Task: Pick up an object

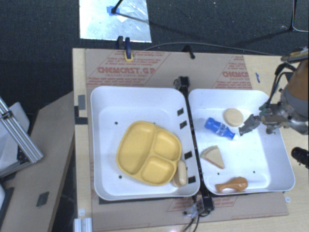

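Reaching into the right bin (270, 173) from the side, the gripper (247, 126) hangs low with nothing between its fingers.

Nearest the camera, a glossy brown drumstick (231, 184) lies against the front wall, and a pale wedge (213, 156) rests flat behind it. Farther back, a blue bottle (219, 128) lies on its side, just beside a smooth tan disc (233, 116). The gripper's dark fingers look parted and angled toward those two, likely lining up on either. In the left bin (106, 129), a yellow plastic tray (149, 152) with three compartments sits tilted, a beige lump (180, 173) touching its rim.
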Tool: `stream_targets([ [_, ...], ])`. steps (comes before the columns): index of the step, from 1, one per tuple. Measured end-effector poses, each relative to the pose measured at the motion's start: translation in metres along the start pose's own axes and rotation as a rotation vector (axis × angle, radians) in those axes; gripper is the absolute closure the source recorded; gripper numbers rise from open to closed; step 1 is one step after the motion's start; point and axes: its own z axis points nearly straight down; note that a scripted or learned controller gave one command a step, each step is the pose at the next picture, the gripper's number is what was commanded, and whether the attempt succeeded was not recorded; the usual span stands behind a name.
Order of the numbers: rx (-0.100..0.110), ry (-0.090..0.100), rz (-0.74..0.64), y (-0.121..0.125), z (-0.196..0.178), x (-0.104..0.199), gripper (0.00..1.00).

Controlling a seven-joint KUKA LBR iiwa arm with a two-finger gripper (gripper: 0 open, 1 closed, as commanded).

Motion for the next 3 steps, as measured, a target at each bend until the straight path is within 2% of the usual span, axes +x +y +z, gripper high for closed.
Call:
stream_targets([
  [1,-0.012,-0.002,-0.003,0.002,-0.006,0.000,0.00],
  [2,-0.006,-0.001,-0.001,-0.001,0.056,0.003,0.00],
  [3,-0.007,-0.001,0.000,0.001,0.099,0.000,0.00],
])
